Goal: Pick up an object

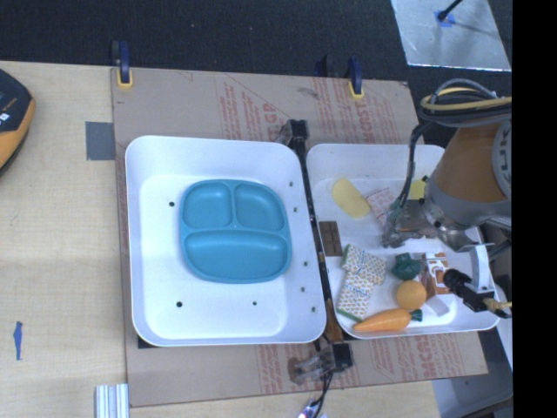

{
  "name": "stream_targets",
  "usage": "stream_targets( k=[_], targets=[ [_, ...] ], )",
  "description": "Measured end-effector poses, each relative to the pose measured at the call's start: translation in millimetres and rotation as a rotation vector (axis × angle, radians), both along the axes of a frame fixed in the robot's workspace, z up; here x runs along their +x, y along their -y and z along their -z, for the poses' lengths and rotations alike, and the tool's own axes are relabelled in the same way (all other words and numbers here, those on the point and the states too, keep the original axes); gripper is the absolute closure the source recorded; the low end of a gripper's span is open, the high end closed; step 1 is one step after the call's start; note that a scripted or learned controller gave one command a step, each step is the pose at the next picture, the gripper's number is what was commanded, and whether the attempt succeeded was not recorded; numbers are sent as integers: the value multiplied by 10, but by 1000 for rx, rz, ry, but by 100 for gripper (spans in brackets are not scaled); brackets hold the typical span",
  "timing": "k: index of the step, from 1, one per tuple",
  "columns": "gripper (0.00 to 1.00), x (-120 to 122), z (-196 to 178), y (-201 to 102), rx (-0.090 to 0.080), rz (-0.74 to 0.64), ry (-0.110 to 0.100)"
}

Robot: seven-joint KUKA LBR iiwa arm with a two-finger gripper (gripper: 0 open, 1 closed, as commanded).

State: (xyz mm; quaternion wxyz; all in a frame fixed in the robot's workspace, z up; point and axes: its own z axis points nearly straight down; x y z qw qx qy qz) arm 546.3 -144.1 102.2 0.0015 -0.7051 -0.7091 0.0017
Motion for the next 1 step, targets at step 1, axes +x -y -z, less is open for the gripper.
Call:
stream_targets(
  k=[1],
  targets=[
    [0, 1, 1, 0, 0, 0, 0]
  ],
)
